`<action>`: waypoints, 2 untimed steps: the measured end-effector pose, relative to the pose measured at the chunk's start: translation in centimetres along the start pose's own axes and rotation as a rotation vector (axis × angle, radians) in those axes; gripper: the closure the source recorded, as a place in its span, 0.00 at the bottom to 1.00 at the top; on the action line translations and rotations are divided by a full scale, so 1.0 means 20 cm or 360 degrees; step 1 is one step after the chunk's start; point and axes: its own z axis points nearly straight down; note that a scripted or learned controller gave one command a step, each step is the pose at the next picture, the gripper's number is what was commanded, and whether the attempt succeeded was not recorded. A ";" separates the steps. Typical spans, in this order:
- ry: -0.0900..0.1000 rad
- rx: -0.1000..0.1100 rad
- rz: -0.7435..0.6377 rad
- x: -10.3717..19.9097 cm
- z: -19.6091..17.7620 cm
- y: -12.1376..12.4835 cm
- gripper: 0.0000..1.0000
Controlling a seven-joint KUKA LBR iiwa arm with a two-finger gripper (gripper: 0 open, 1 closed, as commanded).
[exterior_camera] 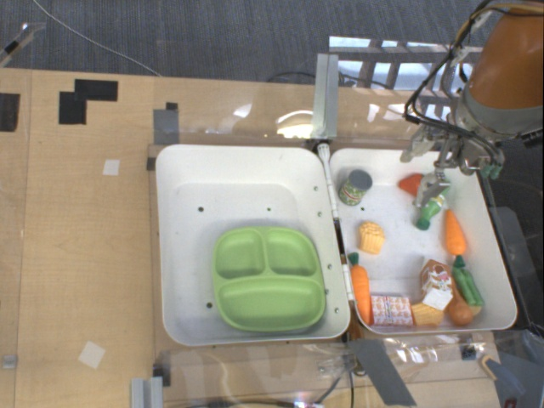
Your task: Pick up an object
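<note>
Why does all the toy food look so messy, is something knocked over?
Nothing looks broken or spilled. The right bin just holds jumbled toy food: the can leans on its side, and two carrots lie loose. The green plate sits flat in the left bin.

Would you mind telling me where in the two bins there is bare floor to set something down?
Left bin: bare floor behind and left of the green divided plate. Right bin: one open patch between the corn, the carrot by the divider and the snack bag. Its right side and front edge are crowded.
</note>
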 end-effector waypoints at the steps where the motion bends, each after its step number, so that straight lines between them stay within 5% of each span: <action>1: -0.0010 0.0003 -0.0170 0.12 0.61 -0.18 0.00; 2: -0.0008 0.0005 -0.0129 0.38 0.65 -0.39 0.00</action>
